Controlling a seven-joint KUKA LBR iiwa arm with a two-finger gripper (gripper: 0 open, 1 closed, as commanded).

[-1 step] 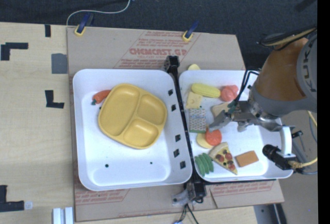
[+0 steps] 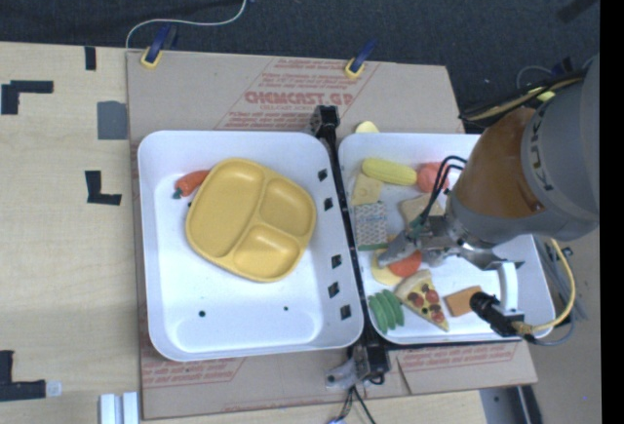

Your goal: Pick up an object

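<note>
My gripper (image 2: pixel 411 247) is low in the right bin (image 2: pixel 522 290), near its middle, with the grey arm and its orange band (image 2: pixel 492 173) above and to the right. Directly beneath it lies a red toy piece (image 2: pixel 405 266), partly covered by it. Around it lie a grey grater-like piece (image 2: pixel 370 223), a pale wedge (image 2: pixel 366 190), a yellow corn cob (image 2: pixel 388 171), an orange-red piece (image 2: pixel 429 176), a pizza slice (image 2: pixel 424 298), a green piece (image 2: pixel 387 309) and an orange block (image 2: pixel 463 301).
The left bin (image 2: pixel 244 315) holds a yellow divided plate (image 2: pixel 252 218) and a carrot (image 2: pixel 192 182) at its upper left. A black divider (image 2: pixel 336 217) runs between the bins. Cables hang off the arm at the right bin's right edge (image 2: pixel 556 300).
</note>
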